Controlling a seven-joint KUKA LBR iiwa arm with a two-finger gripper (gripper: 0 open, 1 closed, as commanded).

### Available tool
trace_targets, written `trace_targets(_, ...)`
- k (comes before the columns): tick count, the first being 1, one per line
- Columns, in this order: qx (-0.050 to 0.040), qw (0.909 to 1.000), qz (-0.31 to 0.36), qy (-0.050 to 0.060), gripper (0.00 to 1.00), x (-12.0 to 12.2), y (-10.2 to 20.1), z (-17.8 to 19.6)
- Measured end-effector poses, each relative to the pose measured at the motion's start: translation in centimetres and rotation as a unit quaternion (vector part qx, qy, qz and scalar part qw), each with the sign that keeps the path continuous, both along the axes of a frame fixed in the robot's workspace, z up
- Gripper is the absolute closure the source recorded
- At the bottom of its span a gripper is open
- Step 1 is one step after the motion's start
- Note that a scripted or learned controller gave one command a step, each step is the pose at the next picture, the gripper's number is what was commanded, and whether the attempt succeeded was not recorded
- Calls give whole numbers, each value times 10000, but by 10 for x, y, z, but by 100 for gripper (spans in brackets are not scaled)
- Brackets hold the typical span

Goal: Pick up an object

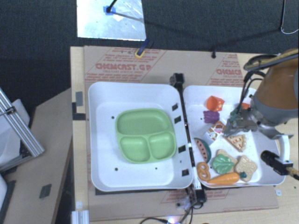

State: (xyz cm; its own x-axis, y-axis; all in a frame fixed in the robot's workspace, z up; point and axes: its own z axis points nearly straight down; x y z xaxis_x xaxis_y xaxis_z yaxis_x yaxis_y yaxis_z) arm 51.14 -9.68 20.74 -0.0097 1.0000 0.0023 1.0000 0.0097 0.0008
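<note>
In the right bin [266,174] we see toy foods scattered: an orange pepper [215,102], a purple piece [211,116], a watermelon slice [202,149], a pretzel [203,171], a green leafy piece [222,163], a carrot [225,178], tan toast pieces [246,166] and a tan pizza wedge [237,142] dotted with red. The gripper [232,127] hangs low just above that wedge; we cannot tell its state. The left bin [103,106] holds a green divided plate [144,135].

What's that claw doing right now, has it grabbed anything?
Gripper: low in the right bin, just above the pizza slice; whether it grips anything cannot be told.
</note>
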Motion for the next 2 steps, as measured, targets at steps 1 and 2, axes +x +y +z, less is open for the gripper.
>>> trace_targets(1,-1,10000,4,2,100,-5,54,-2)
trace_targets(2,3,10000,12,-8,100,-3,116,12)
